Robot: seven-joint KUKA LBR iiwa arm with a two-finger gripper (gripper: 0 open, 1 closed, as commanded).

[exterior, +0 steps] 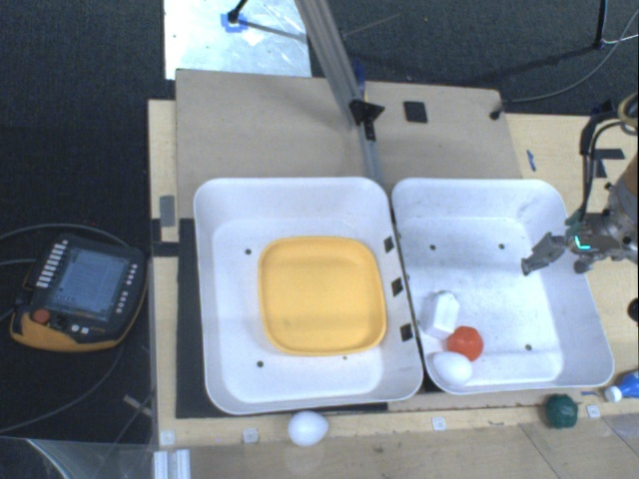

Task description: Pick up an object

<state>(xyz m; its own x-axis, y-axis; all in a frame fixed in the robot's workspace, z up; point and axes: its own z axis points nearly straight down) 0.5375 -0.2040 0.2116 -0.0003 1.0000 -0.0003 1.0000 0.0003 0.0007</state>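
arm (611,230): we see it reaching in from right, over right bin (499,203) edge
jaws (542,253): we can't tell if spread or pressed

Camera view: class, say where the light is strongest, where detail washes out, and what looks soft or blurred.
Camera view: the bright floor patch at top left glares hardest; the white bins are evenly lit and nearly featureless, so the white egg blends into the right bin's wall; the yellow plate casts little shadow; the gripper at the right edge looks soft and grainy.
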